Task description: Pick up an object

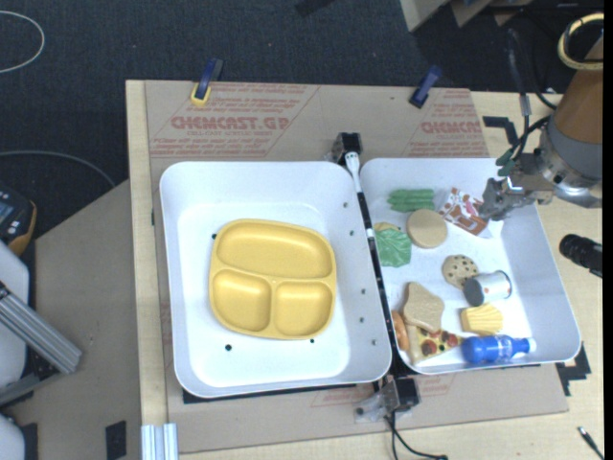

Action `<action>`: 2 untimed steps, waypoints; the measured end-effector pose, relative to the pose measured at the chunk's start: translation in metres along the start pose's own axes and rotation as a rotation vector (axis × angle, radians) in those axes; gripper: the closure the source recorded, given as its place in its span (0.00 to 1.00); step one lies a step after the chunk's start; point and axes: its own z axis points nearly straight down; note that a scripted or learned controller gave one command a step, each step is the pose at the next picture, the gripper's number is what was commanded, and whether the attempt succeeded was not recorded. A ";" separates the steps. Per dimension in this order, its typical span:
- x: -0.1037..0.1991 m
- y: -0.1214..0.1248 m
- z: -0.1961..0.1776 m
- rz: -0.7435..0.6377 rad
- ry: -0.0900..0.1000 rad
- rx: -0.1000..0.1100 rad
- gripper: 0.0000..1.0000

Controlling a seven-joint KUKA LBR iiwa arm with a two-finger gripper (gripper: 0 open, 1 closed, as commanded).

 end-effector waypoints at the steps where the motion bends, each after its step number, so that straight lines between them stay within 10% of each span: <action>1: 0.044 0.032 -0.010 -0.005 0.002 0.000 1.00; 2: 0.084 0.064 -0.013 -0.005 0.003 0.001 1.00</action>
